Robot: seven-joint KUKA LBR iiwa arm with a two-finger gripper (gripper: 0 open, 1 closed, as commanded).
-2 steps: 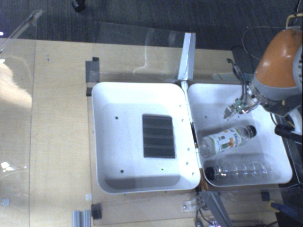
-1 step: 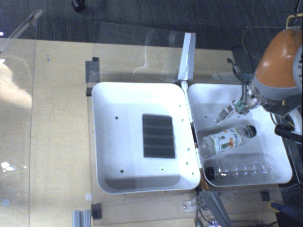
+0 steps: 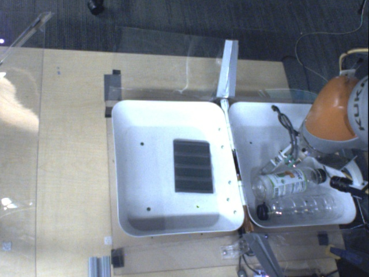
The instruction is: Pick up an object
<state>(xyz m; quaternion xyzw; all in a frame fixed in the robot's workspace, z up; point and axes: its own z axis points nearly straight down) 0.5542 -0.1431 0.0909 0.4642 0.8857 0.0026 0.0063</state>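
Bench point(image 3: 69, 172) pale wood (dark carpet point(image 3: 173, 10) behind), two white bins point(image 3: 130, 212) abutting.

A pale wooden bench point(image 3: 63, 172) stands on dark carpeted floor point(image 3: 173, 7), brightly glared at left.

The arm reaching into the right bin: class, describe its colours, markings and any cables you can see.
The arm has a rounded orange band above the wrist, next to a grey casing with dark lettering partly cut off at the edge. Thin dark cables trail from the wrist toward the gripper, which looks small, pale and metallic.
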